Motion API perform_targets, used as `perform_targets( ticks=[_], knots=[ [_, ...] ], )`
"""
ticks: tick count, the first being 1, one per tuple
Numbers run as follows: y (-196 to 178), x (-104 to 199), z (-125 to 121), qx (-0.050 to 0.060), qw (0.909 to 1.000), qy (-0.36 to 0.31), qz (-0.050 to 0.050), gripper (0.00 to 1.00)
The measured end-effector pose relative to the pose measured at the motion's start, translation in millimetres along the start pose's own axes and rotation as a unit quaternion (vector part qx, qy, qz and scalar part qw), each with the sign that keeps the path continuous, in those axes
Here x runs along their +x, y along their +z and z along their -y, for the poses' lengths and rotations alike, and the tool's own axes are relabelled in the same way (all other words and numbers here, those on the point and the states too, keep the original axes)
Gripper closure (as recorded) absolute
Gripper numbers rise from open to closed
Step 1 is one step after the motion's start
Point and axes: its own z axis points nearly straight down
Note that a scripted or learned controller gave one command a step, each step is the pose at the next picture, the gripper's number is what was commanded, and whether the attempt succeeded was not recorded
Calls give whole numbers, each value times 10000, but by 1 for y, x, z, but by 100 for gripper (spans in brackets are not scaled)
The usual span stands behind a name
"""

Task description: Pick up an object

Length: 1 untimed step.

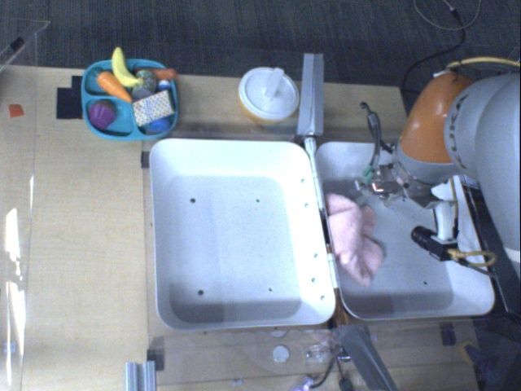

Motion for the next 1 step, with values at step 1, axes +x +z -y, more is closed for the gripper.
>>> perform_targets(
  ticks=[1],
  knots=[
    [-2,16,35,-18,9938,-1111,5,0]
  ],
)
